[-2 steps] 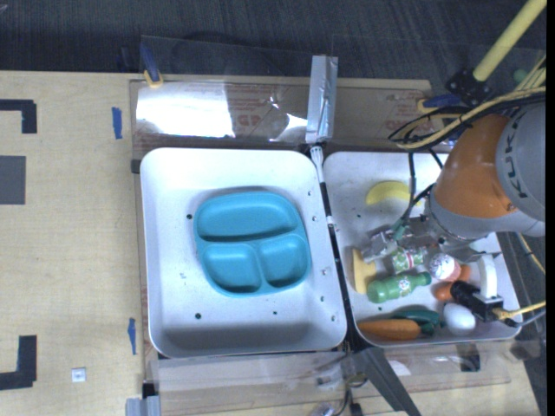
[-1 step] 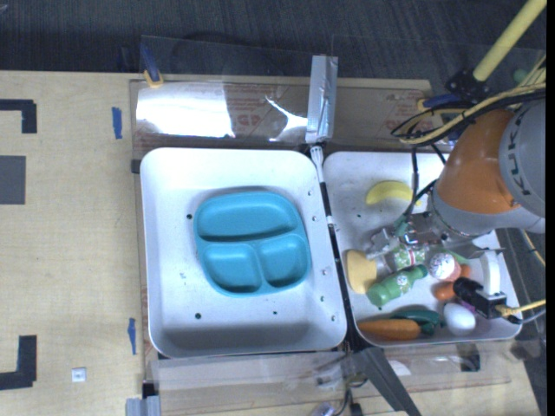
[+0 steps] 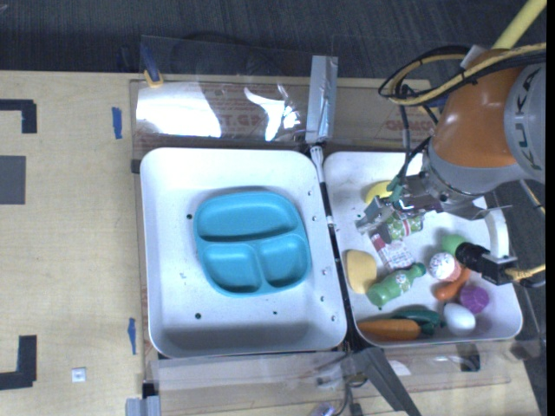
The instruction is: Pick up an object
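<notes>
My gripper [image 3: 387,218] is low inside the right bin [image 3: 512,323], near its left-centre, with the grey and orange arm [image 3: 482,128] above it at the right. It hangs just over a small green and red can [image 3: 406,227] and a red and white packet [image 3: 396,254]. A yellow piece [image 3: 378,190] lies just behind it. Nearer the front lie a pale yellow potato shape [image 3: 361,269], a green bottle [image 3: 395,285] and an orange carrot [image 3: 393,328]. I see nothing lifted off the bin floor.
The left bin [image 3: 165,319] holds a blue divided tray [image 3: 251,241]. At the right bin's right side sit a white and red ball [image 3: 444,267], an orange piece [image 3: 451,287], a purple piece [image 3: 474,298] and a white egg [image 3: 460,319]. Cables [image 3: 416,76] loop behind the arm.
</notes>
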Controlling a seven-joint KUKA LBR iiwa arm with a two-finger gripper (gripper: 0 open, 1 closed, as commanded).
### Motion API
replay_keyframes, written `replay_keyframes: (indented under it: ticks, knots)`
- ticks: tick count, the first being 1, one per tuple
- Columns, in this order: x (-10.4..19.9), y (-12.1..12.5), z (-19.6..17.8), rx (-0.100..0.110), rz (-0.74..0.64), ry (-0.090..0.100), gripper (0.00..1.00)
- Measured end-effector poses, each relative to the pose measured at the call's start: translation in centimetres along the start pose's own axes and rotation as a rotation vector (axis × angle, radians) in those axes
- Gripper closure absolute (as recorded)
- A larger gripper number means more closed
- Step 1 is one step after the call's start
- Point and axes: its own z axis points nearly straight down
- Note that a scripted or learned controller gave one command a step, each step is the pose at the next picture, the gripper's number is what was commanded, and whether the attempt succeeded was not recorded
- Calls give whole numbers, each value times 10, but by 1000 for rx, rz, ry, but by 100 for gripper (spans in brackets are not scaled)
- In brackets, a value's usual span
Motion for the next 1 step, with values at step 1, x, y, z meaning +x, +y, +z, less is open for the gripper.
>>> replay_keyframes:
  ticks: [1]
  knots:
    - [17, 27, -6, 2, 72, -1, 100]
